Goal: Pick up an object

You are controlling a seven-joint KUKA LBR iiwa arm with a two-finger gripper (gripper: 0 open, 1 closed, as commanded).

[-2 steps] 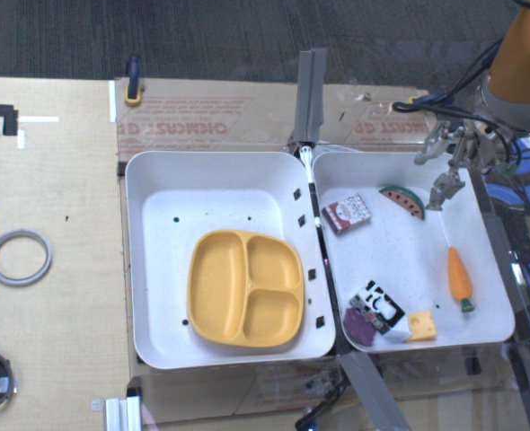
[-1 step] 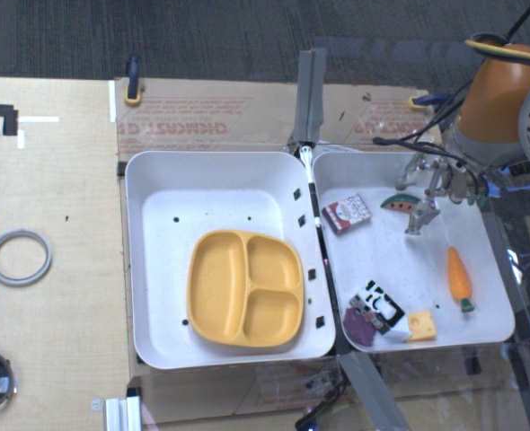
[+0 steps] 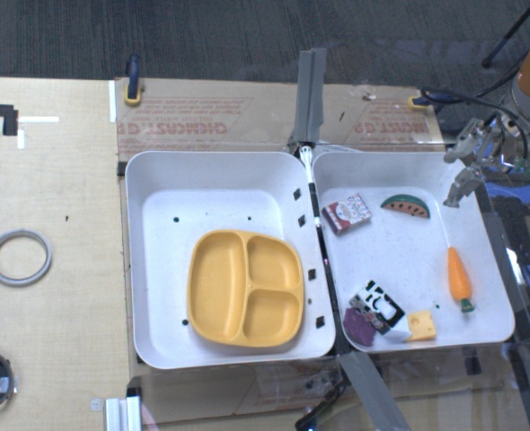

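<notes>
Fingers (image 3: 460,171) seemingly apart, bare, over right bin (image 3: 507,323) rim; watermelon slice (image 3: 405,206), carrot (image 3: 460,277) near

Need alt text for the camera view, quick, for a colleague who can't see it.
The gripper hangs over the right bin's far right corner, above a watermelon slice, carrot, cheese and small box. The left bin holds a yellow divided plate.

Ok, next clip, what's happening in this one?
A robot arm is set to pick something from the right bin. Its gripper hangs over that bin's far right corner with nothing between its fingers. In that bin lie a toy carrot, a watermelon slice, a small red packet, a cheese wedge and a purple piece. The left bin holds a yellow divided plate.
</notes>
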